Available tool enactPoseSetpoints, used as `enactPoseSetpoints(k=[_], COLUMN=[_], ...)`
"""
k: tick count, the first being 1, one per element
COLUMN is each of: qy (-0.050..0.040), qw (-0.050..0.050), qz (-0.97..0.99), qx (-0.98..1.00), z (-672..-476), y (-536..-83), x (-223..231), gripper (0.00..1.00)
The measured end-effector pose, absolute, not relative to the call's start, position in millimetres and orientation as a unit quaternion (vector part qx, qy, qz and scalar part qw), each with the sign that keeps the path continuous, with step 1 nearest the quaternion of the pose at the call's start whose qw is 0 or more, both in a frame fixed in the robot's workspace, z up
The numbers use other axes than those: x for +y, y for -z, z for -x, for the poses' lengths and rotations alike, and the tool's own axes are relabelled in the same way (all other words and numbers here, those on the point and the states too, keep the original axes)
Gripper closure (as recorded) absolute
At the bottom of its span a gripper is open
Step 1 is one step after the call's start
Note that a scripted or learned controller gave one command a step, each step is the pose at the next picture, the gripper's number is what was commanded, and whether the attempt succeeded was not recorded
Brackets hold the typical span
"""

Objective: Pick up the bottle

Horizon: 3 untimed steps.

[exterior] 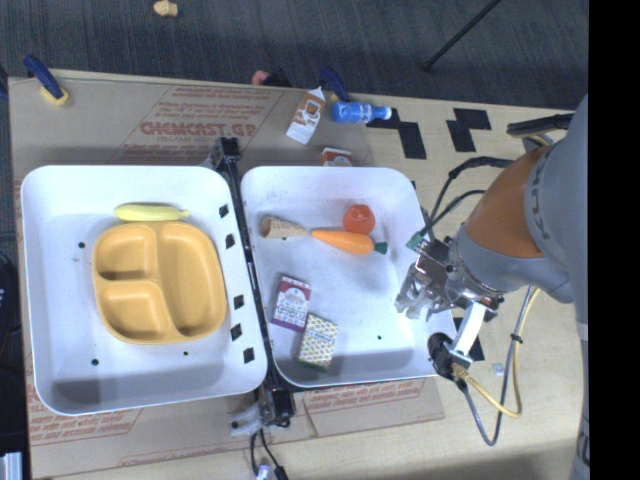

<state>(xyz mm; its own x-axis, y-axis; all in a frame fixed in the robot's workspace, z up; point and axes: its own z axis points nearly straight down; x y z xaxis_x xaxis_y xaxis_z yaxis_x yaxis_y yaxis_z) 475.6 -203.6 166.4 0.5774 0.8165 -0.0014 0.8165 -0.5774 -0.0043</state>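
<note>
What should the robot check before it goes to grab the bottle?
1. Bottle found: ok. The small blue plastic bottle lies on the cardboard behind the right white bin.
2. Bottle upright: not ok, it lies on its side.
3. Gripper near bottle: not ok, it is at the bin's right edge.
4. Space around bottle: not ok, a small white carton lies close beside it.
5. Gripper holding nothing: cannot tell.

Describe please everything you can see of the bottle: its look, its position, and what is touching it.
The bottle is small and blue, probably plastic, with a lighter cap end pointing toward the view's right. It lies on its side on the brown cardboard beyond the far rim of the right bin, outside both bins. A small carton lies just to its left; whether they touch is unclear. The gripper is far from it, at the right bin's right edge.
</note>
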Motion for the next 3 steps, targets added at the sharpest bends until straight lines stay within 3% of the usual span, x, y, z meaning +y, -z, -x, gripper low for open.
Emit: enactPoseSetpoints(k=[2,3], qy=[-0.0014,-0.0020], qw=[0.002,0.002], qz=[0.987,0.995], qx=[-0.158,-0.104], z=[-476.1,-475.7], y=[-149.6,-164.3], x=[-179.0,-201.3], gripper=[1.00,1.00])
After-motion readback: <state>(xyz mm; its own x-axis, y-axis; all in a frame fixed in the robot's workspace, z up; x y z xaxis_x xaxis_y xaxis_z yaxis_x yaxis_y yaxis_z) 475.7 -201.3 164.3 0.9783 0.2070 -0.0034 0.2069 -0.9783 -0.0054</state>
